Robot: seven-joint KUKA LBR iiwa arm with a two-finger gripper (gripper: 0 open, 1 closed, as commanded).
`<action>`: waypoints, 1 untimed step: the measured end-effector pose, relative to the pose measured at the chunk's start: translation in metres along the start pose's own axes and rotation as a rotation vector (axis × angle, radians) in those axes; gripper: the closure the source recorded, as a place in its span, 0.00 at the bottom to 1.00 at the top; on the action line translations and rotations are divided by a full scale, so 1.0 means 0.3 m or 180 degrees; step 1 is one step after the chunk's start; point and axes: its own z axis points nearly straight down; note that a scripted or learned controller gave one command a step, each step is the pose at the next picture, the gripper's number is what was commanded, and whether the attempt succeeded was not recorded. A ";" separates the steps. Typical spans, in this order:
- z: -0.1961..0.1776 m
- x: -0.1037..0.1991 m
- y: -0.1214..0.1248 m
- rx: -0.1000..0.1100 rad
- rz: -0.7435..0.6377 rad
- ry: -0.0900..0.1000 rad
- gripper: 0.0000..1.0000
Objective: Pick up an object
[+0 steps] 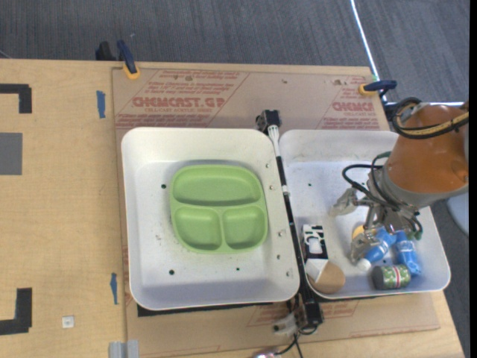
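The gripper point(370, 237) hovered low over the small blue plastic bottle point(378, 247) in the shallow white right bin point(320, 151); whether its fingers were parted or closed could not be told, so no pickup seemed made yet.

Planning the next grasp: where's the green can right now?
The green can lies in the right bin, near its front right corner, just below the blue items under the gripper.

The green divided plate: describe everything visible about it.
The green divided plate is a light green, matte, plastic-looking dish with rounded corners. It has three compartments: one long section across the far side and two smaller ones side by side on the near side. It lies flat, right side up, near the middle of the left white bin, resting on the bin's floor with nothing in it.
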 end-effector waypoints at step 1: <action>0.003 -0.197 -0.148 0.0002 -0.0666 -0.0008 0.00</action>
